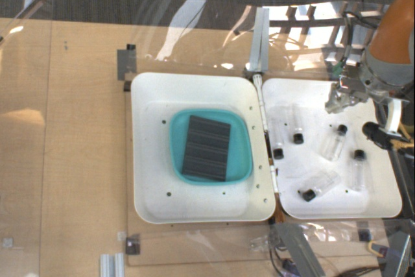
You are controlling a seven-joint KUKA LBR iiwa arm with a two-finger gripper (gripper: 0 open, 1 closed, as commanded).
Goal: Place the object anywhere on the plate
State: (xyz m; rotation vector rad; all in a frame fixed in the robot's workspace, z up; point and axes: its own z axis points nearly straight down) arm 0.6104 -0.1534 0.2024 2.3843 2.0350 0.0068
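**Slab on the plate, my arm off to the side**

The teal plate [241, 162] sits in the middle of the left bin [146, 139], and I take it as my landmark. A dark ribbed rectangular slab [207, 148] lies flat on it, tilted a little, wholly inside the plate's rim. If that slab is the object I was meant to place, then by my reckoning the job looks done: it rests on the plate and nothing of mine touches it.

My gripper [338, 99] is well away from the plate, to its right, over the far upper part of the right bin [389, 207]. I cannot tell from here how it is set, and I see nothing carried in it.

Also right of the plate, scattered across the right bin's floor, lie several small clear vials with black caps [331, 146]. None of them is near the plate.

What is left, as I judge it, is little: at most to draw my arm clear. If instead one of the vials were the intended object, the whole pick would remain to be done.
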